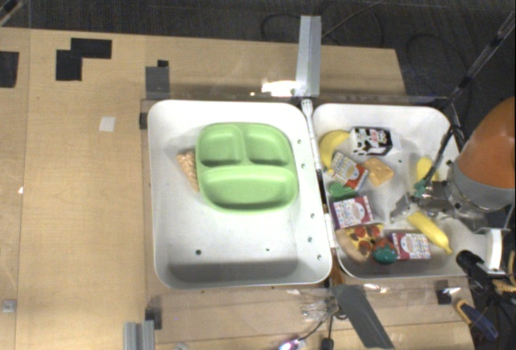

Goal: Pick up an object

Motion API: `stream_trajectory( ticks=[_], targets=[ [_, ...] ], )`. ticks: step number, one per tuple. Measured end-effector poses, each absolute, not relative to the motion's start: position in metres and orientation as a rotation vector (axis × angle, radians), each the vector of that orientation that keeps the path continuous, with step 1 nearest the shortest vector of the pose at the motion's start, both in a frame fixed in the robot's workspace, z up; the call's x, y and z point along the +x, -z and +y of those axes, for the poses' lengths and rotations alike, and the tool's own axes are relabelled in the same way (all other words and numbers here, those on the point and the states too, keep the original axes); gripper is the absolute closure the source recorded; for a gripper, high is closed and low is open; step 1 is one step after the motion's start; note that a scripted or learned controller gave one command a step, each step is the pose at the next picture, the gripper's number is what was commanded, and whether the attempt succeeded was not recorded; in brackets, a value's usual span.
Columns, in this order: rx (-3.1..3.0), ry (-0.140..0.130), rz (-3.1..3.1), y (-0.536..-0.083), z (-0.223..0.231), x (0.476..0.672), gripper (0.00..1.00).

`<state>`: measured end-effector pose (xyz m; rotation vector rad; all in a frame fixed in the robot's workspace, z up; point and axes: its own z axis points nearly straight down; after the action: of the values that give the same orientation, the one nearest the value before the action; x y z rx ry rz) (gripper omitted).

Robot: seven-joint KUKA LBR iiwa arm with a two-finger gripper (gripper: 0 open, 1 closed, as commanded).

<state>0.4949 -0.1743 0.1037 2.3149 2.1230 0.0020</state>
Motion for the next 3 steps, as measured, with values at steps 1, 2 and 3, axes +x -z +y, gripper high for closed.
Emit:
stream_trajectory(
  ticks=[1, 2, 3],
  targets=[
    [2.222, -0.021, 2.2, -0.092, -0.116, 0.572, 0.0],
    [2.263, -0.021, 2.157, -0.092, -0.118, 0.527, 0.0],
    [2.335, -0.017, 2.083, -0.091, -0.116, 0.59, 0.0]
  ],
)
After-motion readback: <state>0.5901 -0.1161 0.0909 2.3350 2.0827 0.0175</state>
